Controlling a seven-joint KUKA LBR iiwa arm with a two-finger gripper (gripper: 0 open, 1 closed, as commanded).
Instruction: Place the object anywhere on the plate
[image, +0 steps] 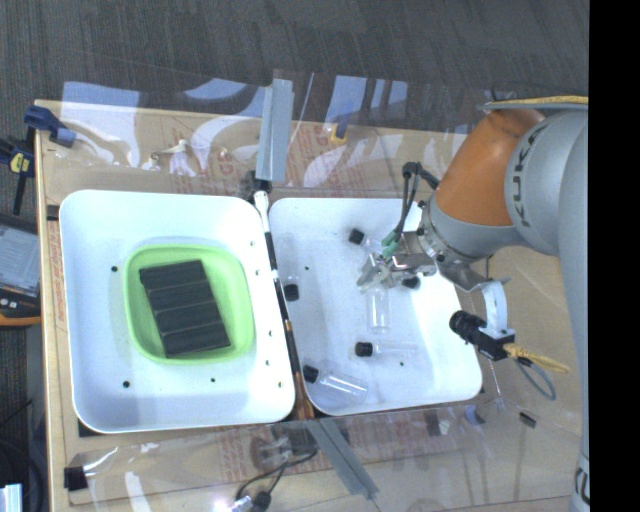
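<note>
I'm hanging my claw over the right white bin; how wide it's set, I can't tell. The small clear plastic tube, seemingly lengthwise toward me, is lying just below, the green plate waiting well left.

Grey KUKA-lettered arm, orange band, black cable, clear-tipped metal fingers.
</note>
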